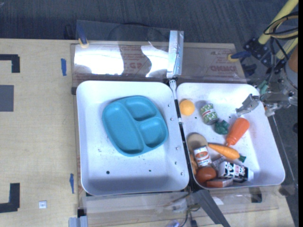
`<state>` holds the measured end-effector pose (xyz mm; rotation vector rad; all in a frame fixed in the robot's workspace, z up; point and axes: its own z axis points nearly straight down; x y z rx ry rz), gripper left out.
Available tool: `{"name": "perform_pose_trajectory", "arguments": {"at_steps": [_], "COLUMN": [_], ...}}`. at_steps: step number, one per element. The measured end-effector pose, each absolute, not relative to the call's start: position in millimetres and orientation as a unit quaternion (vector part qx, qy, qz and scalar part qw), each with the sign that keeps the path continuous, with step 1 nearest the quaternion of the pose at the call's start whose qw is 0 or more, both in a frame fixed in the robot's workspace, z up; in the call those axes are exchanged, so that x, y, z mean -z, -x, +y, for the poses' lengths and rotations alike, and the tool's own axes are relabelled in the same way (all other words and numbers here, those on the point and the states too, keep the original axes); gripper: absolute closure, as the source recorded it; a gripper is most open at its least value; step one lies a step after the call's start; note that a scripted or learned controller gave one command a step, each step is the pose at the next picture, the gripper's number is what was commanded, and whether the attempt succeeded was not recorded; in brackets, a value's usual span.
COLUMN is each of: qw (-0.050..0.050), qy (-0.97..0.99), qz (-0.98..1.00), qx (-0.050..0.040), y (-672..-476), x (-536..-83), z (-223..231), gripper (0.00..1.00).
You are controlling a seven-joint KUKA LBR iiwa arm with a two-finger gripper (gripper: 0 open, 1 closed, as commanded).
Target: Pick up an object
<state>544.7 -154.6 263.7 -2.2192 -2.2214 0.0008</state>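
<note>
At the right bin's far right rim point(265, 112), the gripper point(253, 103) sits low, a grey finger point(245, 104) angled toward the bin floor. Cannot tell how its fingers stand; nothing is visible between them. Yellow and black cables point(279, 22) loop above the wrist.

Just beside the gripper, down-left: an orange carrot point(237, 131) lying tilted, its green top point(221, 126) toward the bin's middle. A small green-labelled can point(208, 113) lies near that, and an orange ball point(187, 107) close to the divider. Nearer the front, a second carrot point(224, 151) lies across a crowded cluster: a red-labelled can point(202, 156), a tan rounded piece point(195, 139), a red tomato-like item point(206, 174), and a black-and-white carton point(235, 171).

The left bin point(90, 141) holds a blue divided plate point(135, 125), well apart from the gripper.
</note>
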Motion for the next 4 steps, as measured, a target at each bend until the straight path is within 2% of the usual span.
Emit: {"name": "perform_pose_trajectory", "arguments": {"at_steps": [1, 2, 3, 4], "qw": [-0.006, 0.002, -0.004, -0.005], "qy": [0.685, 0.613, 0.614, 0.605], "qz": [-0.729, -0.790, -0.789, -0.796], "qx": [0.0028, 0.0069, 0.0052, 0.0026], "y": [-572.6, -533.4, -534.1, -587.2], "x": [-124, -89, -99, -221], "z": [-175, -213, -216, -164], "gripper": [0.00, 0.00, 1.00, 1.00]}}
